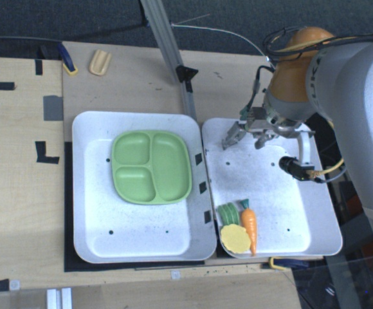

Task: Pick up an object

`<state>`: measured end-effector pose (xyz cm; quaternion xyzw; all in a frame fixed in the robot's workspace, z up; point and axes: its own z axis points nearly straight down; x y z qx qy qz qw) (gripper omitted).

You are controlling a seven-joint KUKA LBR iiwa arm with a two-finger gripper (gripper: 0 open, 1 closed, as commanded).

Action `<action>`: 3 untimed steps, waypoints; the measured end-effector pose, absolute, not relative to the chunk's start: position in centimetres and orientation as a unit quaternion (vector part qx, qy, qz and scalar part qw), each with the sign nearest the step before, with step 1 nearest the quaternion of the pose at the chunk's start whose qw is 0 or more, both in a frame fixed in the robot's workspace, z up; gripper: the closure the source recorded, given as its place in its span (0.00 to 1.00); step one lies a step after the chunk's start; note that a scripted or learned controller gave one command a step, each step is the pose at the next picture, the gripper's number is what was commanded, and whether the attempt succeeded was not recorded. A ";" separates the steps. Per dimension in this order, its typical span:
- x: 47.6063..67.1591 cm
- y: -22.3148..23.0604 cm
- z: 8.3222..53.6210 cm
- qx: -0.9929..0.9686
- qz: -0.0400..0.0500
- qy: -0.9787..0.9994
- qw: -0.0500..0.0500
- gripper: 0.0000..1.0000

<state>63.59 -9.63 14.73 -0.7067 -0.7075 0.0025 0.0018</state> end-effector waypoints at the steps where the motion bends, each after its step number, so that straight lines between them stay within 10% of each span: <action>1: 63.4 -9.5 9.3 -0.706 0.003 -0.708 0.002 0.00; 2: 63.5 -9.5 10.6 -0.706 0.001 -0.708 0.001 1.00; 3: 62.7 -9.0 15.8 -0.707 -0.001 -0.708 -0.001 1.00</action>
